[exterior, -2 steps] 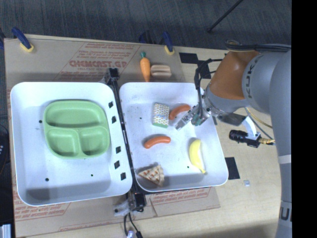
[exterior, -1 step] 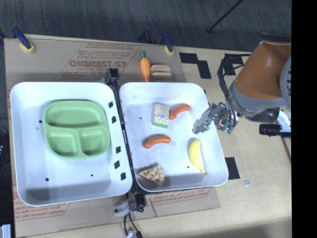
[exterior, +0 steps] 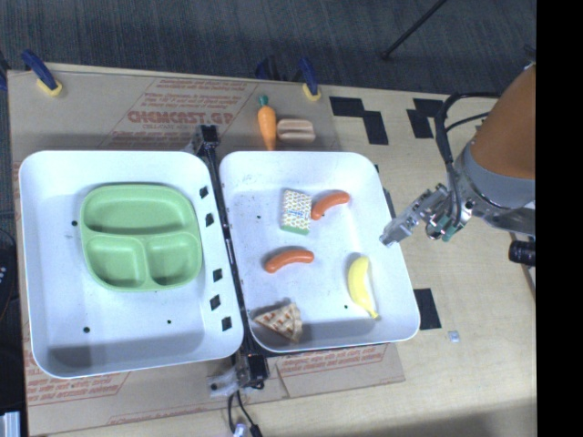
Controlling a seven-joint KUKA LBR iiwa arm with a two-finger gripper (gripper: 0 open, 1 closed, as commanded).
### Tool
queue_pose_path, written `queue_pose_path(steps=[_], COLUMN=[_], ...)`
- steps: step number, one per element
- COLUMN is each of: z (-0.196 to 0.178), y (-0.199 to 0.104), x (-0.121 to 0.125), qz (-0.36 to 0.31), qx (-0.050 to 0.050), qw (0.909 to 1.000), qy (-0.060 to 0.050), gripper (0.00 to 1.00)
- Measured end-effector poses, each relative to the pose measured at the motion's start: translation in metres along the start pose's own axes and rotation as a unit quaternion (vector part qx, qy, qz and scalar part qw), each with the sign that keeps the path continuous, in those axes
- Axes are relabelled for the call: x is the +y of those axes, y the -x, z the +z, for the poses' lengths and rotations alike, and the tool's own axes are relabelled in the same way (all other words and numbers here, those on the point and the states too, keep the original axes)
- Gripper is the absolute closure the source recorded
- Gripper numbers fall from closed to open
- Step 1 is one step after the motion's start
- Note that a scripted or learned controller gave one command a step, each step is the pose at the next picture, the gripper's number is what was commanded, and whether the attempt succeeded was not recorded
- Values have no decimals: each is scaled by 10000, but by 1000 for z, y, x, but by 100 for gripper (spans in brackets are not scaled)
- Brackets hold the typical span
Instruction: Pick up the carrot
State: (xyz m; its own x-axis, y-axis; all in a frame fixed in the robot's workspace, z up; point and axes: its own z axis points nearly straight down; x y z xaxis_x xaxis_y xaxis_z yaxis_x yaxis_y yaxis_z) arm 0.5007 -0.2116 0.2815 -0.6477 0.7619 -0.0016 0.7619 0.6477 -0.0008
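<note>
The carrot (exterior: pixel 266 126) lay on the cardboard outside both bins, just beyond the far rim of the right bin (exterior: pixel 369 167), its green top pointing away from the bins and its orange tip toward them. Just beside it on its right sat a small hot dog in a bun (exterior: pixel 295 132). The gripper (exterior: pixel 398 230) hung off the right bin's right edge, over the bench rather than over the bin's floor, well apart from the carrot; nothing lay between its fingers, and whether they were spread or closed could not be told at that angle. The grey arm (exterior: pixel 496 185) with its orange band reached in from the right. Inside the right bin were a patterned block (exterior: pixel 295 211) touching a sausage (exterior: pixel 329 203) at its right, a second sausage (exterior: pixel 289 260) near the middle, a banana (exterior: pixel 361 285) toward the near right corner, and a waffle-textured wedge (exterior: pixel 280 320) against the near rim. The left bin (exterior: pixel 36 271) held a green divided tray (exterior: pixel 141 235) with three compartments.
</note>
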Motion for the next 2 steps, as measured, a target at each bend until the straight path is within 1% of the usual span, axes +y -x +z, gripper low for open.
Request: queue_pose_path(steps=[1,2], z=[84,145], y=[-43,-29], x=[4,-8], qz=[2354,2690], qx=[27,25], qw=[9719,9631], qy=[-12,-17], gripper=[100,100])
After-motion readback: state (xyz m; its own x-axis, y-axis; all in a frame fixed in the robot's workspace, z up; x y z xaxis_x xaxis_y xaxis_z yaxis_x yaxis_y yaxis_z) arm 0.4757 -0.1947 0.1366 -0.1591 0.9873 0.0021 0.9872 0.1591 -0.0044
